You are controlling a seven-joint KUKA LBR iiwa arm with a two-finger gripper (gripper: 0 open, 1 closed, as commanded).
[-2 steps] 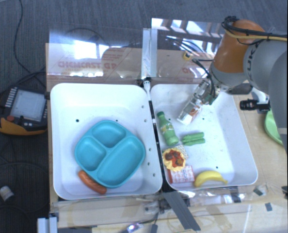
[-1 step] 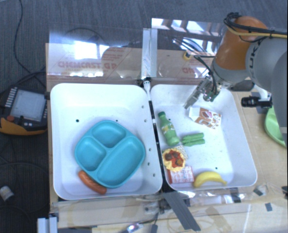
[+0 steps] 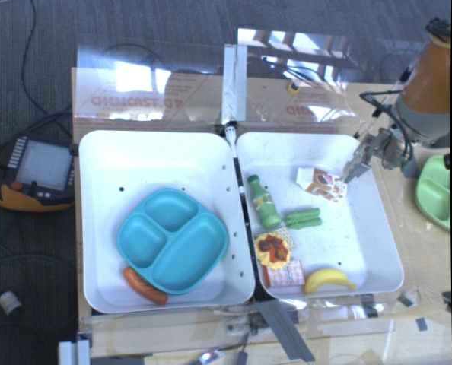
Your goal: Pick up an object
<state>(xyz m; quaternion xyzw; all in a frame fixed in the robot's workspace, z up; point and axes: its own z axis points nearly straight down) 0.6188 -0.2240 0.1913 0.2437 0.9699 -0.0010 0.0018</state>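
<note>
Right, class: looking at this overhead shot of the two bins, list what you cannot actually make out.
- Gripper: finger gap too small and blurred in the camera view to judge.
- Snack packet: print too small to read.
- Hot dog: partly hidden under the blue divided plate.
- Green object: cut off by the right edge.

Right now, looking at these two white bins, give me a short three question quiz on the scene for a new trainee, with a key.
1. True or false: the blue divided plastic plate lies in the same bin as the yellow banana.
2. Which lies nearest the arm's two-finger gripper? A. small printed white packet B. green plastic bottle C. orange-red sausage
3. Fill in: the banana lies in the ____ bin in the camera view.

Key: 1 false; 2 A; 3 right
</note>
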